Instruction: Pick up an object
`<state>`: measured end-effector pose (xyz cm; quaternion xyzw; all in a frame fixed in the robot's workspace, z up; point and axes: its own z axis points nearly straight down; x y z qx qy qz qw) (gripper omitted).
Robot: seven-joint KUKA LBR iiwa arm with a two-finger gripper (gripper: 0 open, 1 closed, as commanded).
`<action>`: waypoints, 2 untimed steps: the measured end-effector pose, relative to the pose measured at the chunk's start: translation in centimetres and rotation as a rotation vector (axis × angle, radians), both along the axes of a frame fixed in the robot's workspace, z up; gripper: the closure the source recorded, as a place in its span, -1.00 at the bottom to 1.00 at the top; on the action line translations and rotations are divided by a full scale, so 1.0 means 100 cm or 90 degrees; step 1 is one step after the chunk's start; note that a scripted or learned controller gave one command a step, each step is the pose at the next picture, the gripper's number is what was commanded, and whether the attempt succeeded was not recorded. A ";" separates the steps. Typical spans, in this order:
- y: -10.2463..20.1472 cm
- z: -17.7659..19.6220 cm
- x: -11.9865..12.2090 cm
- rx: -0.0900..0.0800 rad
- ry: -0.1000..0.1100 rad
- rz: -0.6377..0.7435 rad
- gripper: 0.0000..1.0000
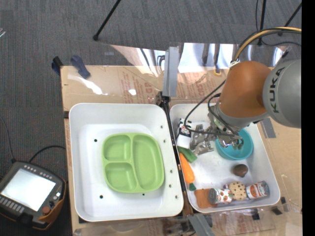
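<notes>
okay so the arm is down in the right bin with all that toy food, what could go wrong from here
Some risks, judging from this view:
1. The gripper hangs low between the teal bowl and the carrot, so it could knock either one instead of grasping.
2. The carrot lies against the right bin's left wall, so the fingers may hit the wall.
3. The cans and cookie crowd the front edge, so a grab there may catch two things or slip.

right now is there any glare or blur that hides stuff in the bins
Camera view: glare streaks the clear panel behind the bins, not their contents; the green plate and carrot read sharp; the gripper is a cluttered metallic patch under the arm's shadow, hard to resolve.
</notes>
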<state>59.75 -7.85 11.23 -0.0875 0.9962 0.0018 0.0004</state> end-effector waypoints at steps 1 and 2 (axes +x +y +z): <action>0.026 0.123 0.022 -0.001 -0.010 -0.091 1.00; -0.015 0.183 0.048 -0.002 -0.004 0.023 1.00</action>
